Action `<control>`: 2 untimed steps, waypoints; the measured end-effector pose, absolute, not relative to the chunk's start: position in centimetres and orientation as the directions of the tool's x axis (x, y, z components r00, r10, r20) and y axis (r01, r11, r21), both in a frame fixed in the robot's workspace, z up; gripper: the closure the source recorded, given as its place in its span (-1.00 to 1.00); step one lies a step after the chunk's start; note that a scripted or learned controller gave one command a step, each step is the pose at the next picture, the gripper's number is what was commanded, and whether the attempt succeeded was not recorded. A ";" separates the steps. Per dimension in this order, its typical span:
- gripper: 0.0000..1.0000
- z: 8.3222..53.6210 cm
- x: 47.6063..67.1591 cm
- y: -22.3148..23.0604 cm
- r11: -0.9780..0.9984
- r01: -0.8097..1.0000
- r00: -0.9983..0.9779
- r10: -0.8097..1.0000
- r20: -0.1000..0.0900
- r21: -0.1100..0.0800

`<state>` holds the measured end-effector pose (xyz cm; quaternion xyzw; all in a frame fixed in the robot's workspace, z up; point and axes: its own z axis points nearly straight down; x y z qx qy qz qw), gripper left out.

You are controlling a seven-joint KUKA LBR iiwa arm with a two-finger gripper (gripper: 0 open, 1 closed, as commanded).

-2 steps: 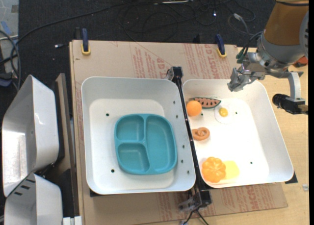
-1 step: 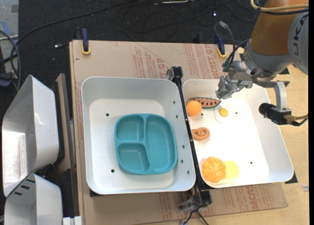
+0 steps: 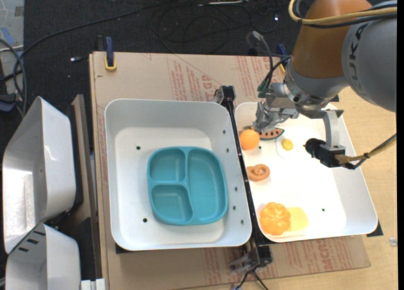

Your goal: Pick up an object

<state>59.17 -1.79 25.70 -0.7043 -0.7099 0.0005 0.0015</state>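
Note:
My gripper (image 3: 267,124) hangs low over the far left part of the right bin (image 3: 328,200), right above a watermelon-slice toy (image 3: 272,134). An orange ball (image 3: 249,139) lies just left of that slice. Nearer the front lie a brown ring-shaped toy (image 3: 258,172), a large orange fruit (image 3: 275,217) touching a pale yellow piece (image 3: 298,219), and a small yellow piece (image 3: 287,145) to the slice's right. Nothing shows between the gripper's tips from this angle.
The left bin (image 3: 126,124) holds a teal divided plate (image 3: 187,185). A black fixture (image 3: 325,153) on the arm hangs over the right bin's middle. Another white bin (image 3: 35,156) stands off the bench at the left. Cables lie on the dark floor behind.

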 end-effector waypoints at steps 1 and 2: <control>1.00 24.3 57.2 4.2 0.009 1.000 -0.009 1.000 0.002 -0.004; 1.00 23.1 54.3 9.3 0.008 1.000 -0.008 1.000 0.001 -0.005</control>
